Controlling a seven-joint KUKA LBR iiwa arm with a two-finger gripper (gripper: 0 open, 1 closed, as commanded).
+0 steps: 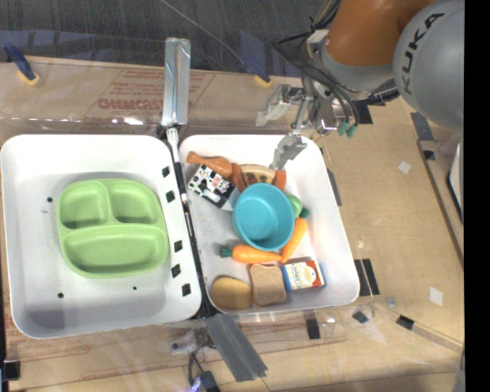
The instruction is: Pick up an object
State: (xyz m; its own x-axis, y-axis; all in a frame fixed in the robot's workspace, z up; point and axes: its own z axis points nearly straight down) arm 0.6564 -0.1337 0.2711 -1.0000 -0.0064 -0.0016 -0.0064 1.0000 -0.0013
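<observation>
Blue bowl (264,215), round, glossy, tilted among toy food in right bin (336,219); gripper (289,149) state unclear.

Reaching in from the upper right, grey arm (437,51) bent down with the orange band (376,19) sitting just above the wrist (347,76). Cables looping around that wrist. Gripper (287,155) hanging low and angled toward the lower left, metal fingers (290,147) pointing downward. Too small and cluttered at the tips to call the gap between them. Nothing visibly caught there
</observation>
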